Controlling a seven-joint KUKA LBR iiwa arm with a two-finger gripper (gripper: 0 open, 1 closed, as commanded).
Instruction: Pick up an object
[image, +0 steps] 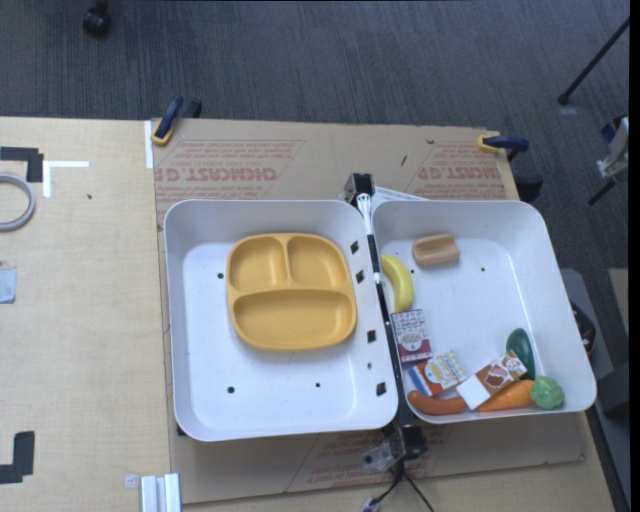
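Two white bins sit side by side on a cardboard sheet (250, 160) on the bench.

L bin (185, 330): yellow divided plate (290, 290), three compartments, lying flat toward the bin's far edge, roughly centred L-R.

R bin (560, 290), candidate objs:
- tan bread-like block (435, 251), far edge, left of centre.
- banana (397, 283), against the left wall, just nearer than the block.
- red/white small box (411, 335), left wall, mid-depth.
- white packet (441, 371), near edge, touching the sausage-like piece (437, 405) in the near-left corner.
- brown packet (497, 377) lying on the carrot (505, 396), near edge.
- light green round item (547, 392), near-right corner, touching the carrot tip.
- dark green item (520, 347), just beyond it by the right wall.

Blue/yellow clamps (168, 120) at the cardboard's far corners.

Gripper state: can't tell. All objs rest in the bins.
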